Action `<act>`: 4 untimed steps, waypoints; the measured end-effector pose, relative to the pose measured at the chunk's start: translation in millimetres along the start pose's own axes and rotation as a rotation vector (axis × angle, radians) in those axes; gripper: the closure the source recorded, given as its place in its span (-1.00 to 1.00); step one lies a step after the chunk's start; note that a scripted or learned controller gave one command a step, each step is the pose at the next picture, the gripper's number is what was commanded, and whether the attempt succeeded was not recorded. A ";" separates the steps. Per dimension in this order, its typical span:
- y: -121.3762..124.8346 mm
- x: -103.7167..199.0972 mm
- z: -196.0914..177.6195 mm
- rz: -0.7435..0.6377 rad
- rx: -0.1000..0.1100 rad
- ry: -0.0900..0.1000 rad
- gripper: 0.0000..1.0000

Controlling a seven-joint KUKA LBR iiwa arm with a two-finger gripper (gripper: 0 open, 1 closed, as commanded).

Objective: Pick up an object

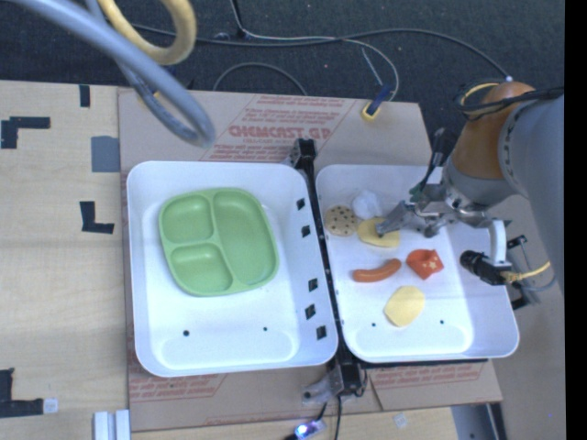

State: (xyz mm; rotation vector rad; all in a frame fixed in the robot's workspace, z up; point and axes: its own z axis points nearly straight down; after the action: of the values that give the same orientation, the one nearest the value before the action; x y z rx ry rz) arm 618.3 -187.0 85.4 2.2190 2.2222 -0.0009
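The gripper (385,225) sits low over the yellow slice (377,236); its state is unclear. Close by lie a cookie (340,219), sausage (376,270) and tomato (424,263).

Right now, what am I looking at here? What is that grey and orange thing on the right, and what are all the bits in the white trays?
You are looking down, at a slant, from one camera fixed above a bench. The grey and orange thing is a robot arm reaching in from the right. At its tip is a gripper, a two-finger claw for picking things up. It is low in the right bin, at a pale yellow piece; I cannot tell whether it grips it. Around it lie toy foods: a cookie, a white lump, a sausage, a red piece and a yellow piece. The left bin holds a green divided plate.
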 end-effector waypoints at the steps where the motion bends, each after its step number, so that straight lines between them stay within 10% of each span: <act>1: 2.4 0.5 -13.7 -0.001 -0.008 -0.001 1.00; 4: -4.3 6.5 -149.2 0.000 -0.003 0.000 1.00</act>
State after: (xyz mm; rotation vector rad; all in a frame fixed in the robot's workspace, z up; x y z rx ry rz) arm 613.9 -180.3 234.6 2.2174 2.2210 0.0028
